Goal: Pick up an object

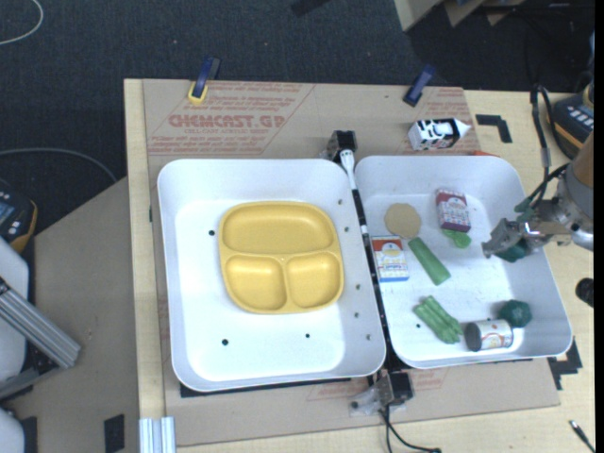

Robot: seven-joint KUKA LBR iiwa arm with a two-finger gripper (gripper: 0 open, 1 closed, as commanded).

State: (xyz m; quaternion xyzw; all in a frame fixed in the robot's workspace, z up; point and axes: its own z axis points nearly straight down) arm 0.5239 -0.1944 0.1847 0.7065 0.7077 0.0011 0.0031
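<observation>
The tool (505,243) hangs over the right rim of the right bin (538,281), its fingers dark and teal against the white floor; whether they are spread or closed I cannot tell, and nothing shows between them. Left of the tool lies a bare stretch of bin floor, the widest open room in that bin.

Beyond that gap, further left, sits a small green piece (460,239) touching a red packet (454,209), which is flat and rectangular. Left again is a tan disc (403,219), round and matte, and below it a green stick (428,260) lying at a slant beside a flat red-and-white card (390,259) near the bin's left wall.

Below the tool, near the bin's lower rim, a dark green lump (515,313) rests just above a small can (489,335) lying on its side, with a ribbed green pod (438,318) to its left.

Far left of the tool, the left bin (189,253) holds a yellow tray (280,255), smooth plastic with three rounded wells and bare white floor all round it. Both bins sit on the cardboard-covered desk (245,116).
</observation>
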